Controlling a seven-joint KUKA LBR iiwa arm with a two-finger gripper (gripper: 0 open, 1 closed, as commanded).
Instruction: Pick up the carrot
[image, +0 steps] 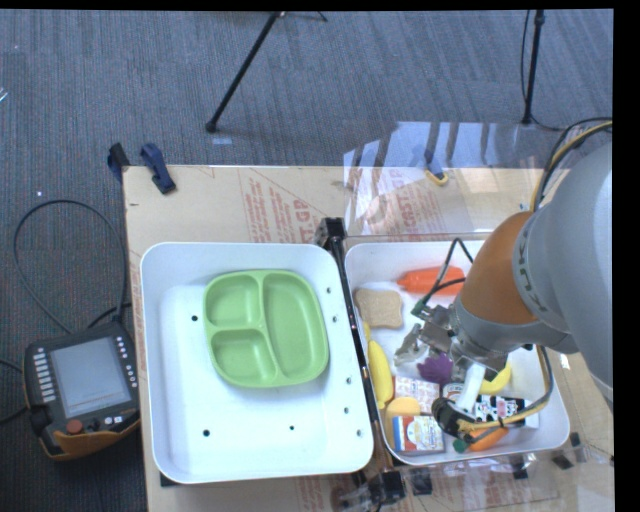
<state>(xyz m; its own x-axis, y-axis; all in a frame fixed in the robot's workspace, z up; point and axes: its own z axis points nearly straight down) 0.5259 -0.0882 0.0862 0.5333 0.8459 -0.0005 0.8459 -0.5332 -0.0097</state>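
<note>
**Carrot above and left of my wrist in the right bin**

Grey carpet surrounds the bench, with a teach pendant lying at the lower left of the frame and tripod legs crossing the top. On the cardboard-covered bench two white bins sit side by side. The left bin carries a green divided plate near its centre.

I reach in from the right over the right bin, my orange band covering much of its upper right. My gripper hangs low over the clutter in the middle of that bin; whether my fingers are spread or closed I cannot tell from this angle.

The carrot lies near the bin's upper edge, up and slightly left of my gripper, apart from it, its right end hidden behind my wrist. A slice of bread sits just lower left of the carrot. A banana lies along the bin's left wall, below the bread, with a purple item just under my gripper.
</note>
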